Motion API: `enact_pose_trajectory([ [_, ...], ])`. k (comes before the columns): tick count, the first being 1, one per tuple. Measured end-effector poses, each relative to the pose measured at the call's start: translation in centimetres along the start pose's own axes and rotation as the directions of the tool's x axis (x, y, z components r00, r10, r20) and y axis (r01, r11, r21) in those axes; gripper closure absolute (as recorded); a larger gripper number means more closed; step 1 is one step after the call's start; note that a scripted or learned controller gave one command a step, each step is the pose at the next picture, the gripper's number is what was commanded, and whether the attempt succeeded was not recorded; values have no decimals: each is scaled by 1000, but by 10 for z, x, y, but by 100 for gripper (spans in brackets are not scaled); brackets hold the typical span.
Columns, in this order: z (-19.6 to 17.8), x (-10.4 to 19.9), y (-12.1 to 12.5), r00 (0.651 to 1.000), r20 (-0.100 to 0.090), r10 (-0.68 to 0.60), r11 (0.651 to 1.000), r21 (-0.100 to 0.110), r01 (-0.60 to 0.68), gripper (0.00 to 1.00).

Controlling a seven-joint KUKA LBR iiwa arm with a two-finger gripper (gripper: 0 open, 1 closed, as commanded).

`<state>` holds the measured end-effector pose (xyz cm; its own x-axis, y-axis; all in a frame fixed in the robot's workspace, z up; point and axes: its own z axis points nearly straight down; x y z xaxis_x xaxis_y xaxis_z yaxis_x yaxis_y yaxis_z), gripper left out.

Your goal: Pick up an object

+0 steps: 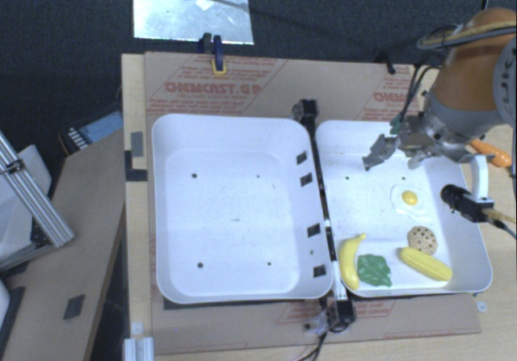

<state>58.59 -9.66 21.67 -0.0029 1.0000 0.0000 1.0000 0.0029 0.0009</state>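
Observation:
My gripper (397, 154) hangs over the back part of the right bin (349, 140), its two grey fingers spread open with nothing between them. In that bin, nearer the front, lie a fried egg (409, 199), a brown cookie (421, 238), a corn cob (426, 263), a yellow banana (349, 260) and a green leafy piece (374, 270). The fried egg lies closest to the gripper, just in front of it and slightly to the right.
The left bin (234, 206) stands beside the right one, with a black clip strip (311, 182) along the shared wall. A black fitting (460, 202) sits on the right bin's right rim. Cardboard (242, 85) lies under both bins.

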Motion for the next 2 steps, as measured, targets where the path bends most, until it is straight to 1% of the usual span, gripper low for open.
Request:
enact_pose_trajectory([
  [1, -185, 36, -31, 1000, 1, -5, 1000, -21, 5, 0],
  [2, -277, 88, -57, 1000, -2, -8, 1000, -13, 8, 0],
])
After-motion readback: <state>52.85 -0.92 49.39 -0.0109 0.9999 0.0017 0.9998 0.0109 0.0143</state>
